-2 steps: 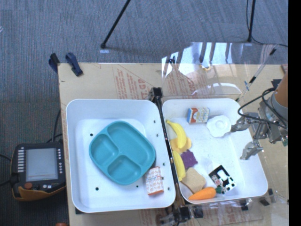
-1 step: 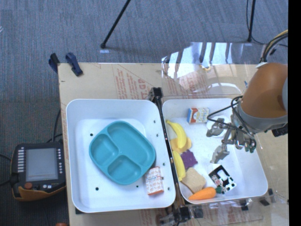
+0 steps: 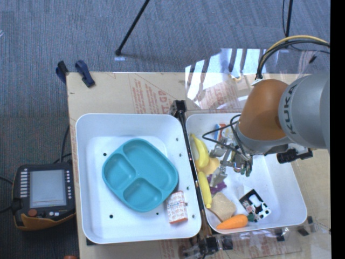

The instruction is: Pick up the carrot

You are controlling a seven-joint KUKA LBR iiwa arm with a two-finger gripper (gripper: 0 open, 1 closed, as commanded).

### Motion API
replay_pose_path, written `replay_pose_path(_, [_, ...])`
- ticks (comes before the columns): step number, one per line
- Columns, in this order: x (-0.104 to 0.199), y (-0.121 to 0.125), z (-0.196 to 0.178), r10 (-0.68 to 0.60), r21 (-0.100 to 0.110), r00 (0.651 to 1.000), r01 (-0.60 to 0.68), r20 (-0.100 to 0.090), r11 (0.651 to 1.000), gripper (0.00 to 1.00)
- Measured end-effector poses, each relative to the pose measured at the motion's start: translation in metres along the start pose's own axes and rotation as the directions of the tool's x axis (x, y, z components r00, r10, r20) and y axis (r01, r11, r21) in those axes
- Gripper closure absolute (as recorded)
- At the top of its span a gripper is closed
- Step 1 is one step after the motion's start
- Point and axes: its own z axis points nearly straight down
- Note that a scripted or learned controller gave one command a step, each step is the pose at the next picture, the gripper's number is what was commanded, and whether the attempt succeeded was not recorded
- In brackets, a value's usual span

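Note:
The orange carrot (image 3: pixel 233 222) lies at the front edge of the right bin (image 3: pixel 294 196), pointing right, between a beige bread-like piece (image 3: pixel 222 205) and a black-and-white toy (image 3: pixel 254 205). My gripper (image 3: pixel 233 166) hangs over the middle of that bin, well behind the carrot and apart from it. It stands open above a yellow item (image 3: pixel 211 166) and a purple piece (image 3: pixel 217 182), with nothing between its fingers. The arm's orange band covers the bin's back right part.
A banana (image 3: pixel 199 150) and a long yellow item (image 3: pixel 205 190) lie along the right bin's left wall. The left bin (image 3: pixel 89 144) holds a teal divided plate (image 3: pixel 140 174) and a small carton (image 3: pixel 177 206). A pendant (image 3: pixel 46 190) sits left of the bench.

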Motion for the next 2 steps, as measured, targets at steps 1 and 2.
replay_pose_path(1, [0.0093, -0.0120, 0.0012, 0.296, 0.005, 0.955, -0.296, -0.005, 0.955, 0.00])
replay_pose_path(2, [0.0003, -0.0092, -0.0001, 0.505, 0.009, 0.863, -0.505, 0.004, 0.863, 0.00])
